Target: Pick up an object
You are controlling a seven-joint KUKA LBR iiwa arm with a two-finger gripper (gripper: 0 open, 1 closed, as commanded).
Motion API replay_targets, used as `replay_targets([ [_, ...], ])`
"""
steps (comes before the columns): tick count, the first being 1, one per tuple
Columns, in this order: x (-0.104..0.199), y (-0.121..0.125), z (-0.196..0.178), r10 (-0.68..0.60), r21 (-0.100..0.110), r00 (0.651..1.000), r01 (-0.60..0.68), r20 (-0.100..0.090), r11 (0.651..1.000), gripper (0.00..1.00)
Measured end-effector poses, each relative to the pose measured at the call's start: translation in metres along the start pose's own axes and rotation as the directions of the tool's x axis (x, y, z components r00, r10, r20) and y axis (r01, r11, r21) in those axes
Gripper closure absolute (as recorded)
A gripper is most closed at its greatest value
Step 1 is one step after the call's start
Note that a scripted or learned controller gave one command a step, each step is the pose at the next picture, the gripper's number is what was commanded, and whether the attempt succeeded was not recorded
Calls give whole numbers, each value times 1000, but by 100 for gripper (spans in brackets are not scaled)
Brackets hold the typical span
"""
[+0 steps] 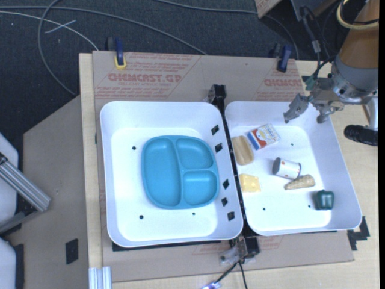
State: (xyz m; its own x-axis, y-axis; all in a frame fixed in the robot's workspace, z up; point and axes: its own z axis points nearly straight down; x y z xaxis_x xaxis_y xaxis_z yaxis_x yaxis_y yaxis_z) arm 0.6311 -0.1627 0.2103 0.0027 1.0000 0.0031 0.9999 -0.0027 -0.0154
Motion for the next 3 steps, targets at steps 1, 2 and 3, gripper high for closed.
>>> replay_targets([
  [1,1,3,-10,-3,-15,1000,3,3,1000,0],
  [2,-9,8,43,-2,-10,1000,2,2,1000,0],
  [3,-7,-2,99,-3,-9,1000,3,1,1000,0],
])
